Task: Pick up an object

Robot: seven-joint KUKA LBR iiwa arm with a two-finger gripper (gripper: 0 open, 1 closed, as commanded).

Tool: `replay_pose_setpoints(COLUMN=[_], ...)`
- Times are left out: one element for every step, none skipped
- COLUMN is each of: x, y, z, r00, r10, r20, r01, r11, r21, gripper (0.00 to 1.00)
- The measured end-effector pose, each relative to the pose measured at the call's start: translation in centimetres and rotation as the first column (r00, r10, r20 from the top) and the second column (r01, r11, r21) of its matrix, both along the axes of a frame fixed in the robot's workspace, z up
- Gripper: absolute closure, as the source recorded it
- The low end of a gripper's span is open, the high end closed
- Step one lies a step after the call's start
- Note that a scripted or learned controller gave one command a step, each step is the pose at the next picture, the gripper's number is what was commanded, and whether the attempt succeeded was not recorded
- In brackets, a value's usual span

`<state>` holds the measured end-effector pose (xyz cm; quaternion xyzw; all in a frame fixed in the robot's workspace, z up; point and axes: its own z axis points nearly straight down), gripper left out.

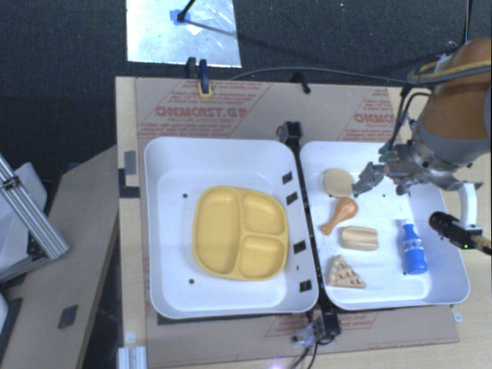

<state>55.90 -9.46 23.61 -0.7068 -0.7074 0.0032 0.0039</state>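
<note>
The right bin (438, 283) holds several toy foods: a round tan piece (337, 181), an orange drumstick (340, 214), a bread roll (359, 238), a pizza slice (346, 274) and a blue bottle (413, 247). My gripper (384, 181) hangs over the back of this bin, just right of the round tan piece. It is open, its two dark fingers spread apart with nothing between them. The grey and orange arm (457, 106) rises behind it toward the upper right.
The left bin (169, 167) carries a yellow divided plate (240, 231). A black divider with clips (301, 206) runs between the bins. A black part (455, 230) sticks in over the right bin's right side, near the bottle. Cardboard (231, 110) lies under both bins.
</note>
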Motion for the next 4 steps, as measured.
replay_pose_setpoints(x=[0.2, -0.5, -0.6, -0.4], y=[0.0, 0.1, -0.2, 0.6], z=[0.6, -3.9, -8.2, -14.1], r00=[1.0, 1.0, 1.0, 1.0], r10=[0.002, 0.001, 0.0, 0.0], r20=[0.011, 0.008, 0.007, 0.009], r01=[-0.002, -0.001, 0.0, 0.0], r11=[1.0, 1.0, 1.0, 1.0], r21=[-0.001, -0.001, 0.0, 0.001], gripper=[0.0, 0.0, 0.0, 0.0])
